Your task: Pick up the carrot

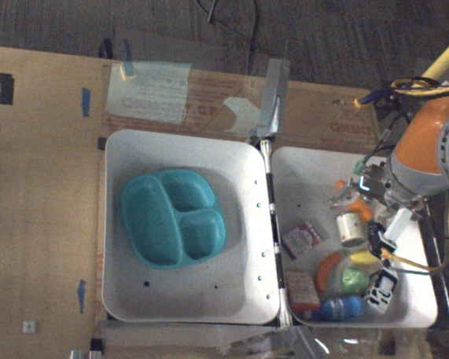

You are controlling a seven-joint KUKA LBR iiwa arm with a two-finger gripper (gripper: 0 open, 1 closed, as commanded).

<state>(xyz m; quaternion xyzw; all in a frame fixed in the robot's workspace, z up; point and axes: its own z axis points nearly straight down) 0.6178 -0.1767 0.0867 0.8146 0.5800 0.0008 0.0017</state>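
Camera view, contents listed left to right.

Bench (31, 219): tan board, black corner marks and blue tape scraps at its left side.

Left bin (120, 283): one teal divided plate (172, 217), three compartments, lying left of centre.

Right bin (304, 171): clutter gathered toward its right and near sides. A small card packet (302, 237); a white cylinder (350, 229); an orange disc (329, 270) touching a green ball (354, 279); a yellow piece (364, 258); a blue bottle (342, 308) on its side at the near wall; a black-and-white item (380, 290).

Carrot (360, 207): small orange piece in the right bin's upper right, just under the jaws.

Arm (433, 147): enters from the right, orange band over the bin's far right corner.

Gripper (365, 192): low over the carrot; cannot tell how the jaws stand, nor whether they touch it.
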